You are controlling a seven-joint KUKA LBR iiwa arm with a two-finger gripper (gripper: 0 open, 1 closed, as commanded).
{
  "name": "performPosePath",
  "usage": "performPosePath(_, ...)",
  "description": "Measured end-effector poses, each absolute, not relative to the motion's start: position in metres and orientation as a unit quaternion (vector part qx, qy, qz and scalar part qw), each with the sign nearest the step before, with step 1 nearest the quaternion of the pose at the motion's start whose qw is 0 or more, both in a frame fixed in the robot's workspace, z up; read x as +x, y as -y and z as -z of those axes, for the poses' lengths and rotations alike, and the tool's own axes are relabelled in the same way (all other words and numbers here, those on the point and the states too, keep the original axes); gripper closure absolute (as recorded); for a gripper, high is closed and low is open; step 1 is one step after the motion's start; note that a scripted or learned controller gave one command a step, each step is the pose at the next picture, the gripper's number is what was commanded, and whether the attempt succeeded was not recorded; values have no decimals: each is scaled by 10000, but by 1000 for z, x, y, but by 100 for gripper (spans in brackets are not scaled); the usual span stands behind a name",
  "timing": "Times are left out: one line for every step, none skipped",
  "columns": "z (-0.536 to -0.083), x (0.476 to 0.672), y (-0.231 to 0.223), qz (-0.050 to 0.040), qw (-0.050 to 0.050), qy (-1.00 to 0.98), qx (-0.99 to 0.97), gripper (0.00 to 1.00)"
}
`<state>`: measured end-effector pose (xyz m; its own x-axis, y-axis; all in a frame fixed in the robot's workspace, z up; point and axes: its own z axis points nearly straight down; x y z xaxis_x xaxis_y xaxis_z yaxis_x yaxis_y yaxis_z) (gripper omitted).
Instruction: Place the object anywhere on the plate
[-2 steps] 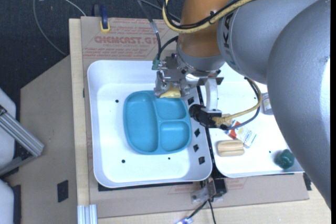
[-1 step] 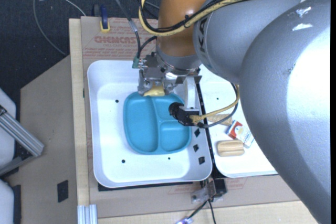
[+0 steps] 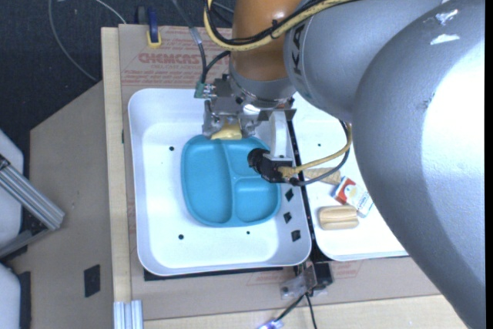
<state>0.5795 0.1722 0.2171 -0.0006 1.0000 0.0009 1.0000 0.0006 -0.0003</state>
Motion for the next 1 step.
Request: performPosePath(-217,579,-172,0,4,7073,-7069,0)
